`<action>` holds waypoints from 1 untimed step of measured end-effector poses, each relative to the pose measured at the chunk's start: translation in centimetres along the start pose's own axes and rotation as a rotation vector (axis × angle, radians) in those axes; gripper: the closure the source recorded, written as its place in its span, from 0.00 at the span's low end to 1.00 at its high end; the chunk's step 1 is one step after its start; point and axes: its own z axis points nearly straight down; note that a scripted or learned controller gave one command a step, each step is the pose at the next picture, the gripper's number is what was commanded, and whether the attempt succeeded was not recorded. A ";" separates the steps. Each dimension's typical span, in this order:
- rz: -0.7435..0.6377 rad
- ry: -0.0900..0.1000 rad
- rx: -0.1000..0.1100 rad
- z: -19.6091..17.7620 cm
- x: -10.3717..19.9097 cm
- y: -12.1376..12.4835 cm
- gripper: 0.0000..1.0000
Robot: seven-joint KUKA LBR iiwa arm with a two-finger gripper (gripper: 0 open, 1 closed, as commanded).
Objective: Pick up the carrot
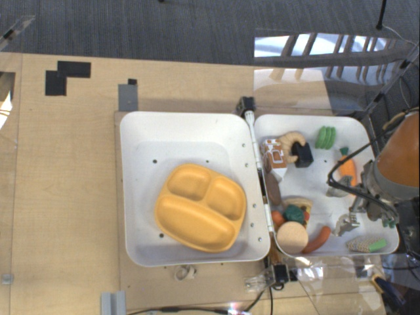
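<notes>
We note first, at the front wall of the right bin [367,128], a cluster of small items: a pale round ball [293,236], a reddish sausage-like piece [317,239] lying slantwise beside it, and a grey-and-green piece [365,245] in the bin's front right corner. The left bin [131,176] holds a yellow divided tray [200,205].

The carrot [348,170] lies in the right bin near its right wall, about midway between back and front, with a green top at its far end. Its long axis appears to run roughly front to back, though cables partly cross it and we cannot fix the line exactly.

The gripper [351,220] hangs over the same bin, nearer the front than the carrot and near the right wall. We judge its fingers to be spread apart, with nothing between them; the view is small here and this is not certain.

In our judgement the carrot lies just behind the fingers, toward the bin's back wall. The coming move would be a short shift backward, then a descent with the fingers closing across the carrot's narrow width.
</notes>
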 end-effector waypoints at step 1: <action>0.542 0.004 0.000 0.0 0.8 -0.9 0.00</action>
